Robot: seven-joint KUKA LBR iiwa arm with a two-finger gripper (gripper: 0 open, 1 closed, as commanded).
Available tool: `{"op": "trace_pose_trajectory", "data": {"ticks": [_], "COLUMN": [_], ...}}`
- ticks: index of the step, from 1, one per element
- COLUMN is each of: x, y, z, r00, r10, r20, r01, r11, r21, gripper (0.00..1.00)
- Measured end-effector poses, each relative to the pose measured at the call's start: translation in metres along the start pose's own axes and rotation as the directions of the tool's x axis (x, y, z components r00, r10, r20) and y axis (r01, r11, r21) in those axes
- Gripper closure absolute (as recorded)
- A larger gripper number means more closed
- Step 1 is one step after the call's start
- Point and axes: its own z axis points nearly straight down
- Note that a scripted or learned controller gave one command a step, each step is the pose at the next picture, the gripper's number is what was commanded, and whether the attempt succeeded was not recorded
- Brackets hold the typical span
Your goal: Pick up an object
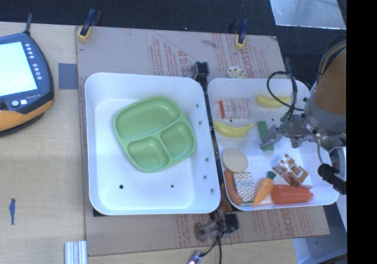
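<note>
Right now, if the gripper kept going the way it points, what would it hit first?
Probably the small dark green piece right below the gripper in the right bin. Depth is hard to judge from above, so it may be touching it already. The banana lies further left.

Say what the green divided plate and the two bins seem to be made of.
Green divided plate: probably moulded plastic, matte; one even pale colour, rounded compartment ridges, soft sheen. Left bin and right bin: likely thin white plastic, smooth and slightly glossy; rounded corners and raised rims. No closer look, so plastic remains a guess.
</note>
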Motion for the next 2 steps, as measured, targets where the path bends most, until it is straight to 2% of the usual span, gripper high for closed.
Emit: {"op": "trace_pose_trajectory", "data": {"ticks": [1,2], "x": [-0.001,-0.002], "y": [0.036,0.037], "z": [0.064,0.053], "r00": [1.0,1.0], "r10": [0.0,-0.002], "r20": [0.001,0.002], "r01": [0.0,0.002], "r11": [1.0,1.0], "r21": [0.0,0.001], "gripper": [0.0,1.0]}}
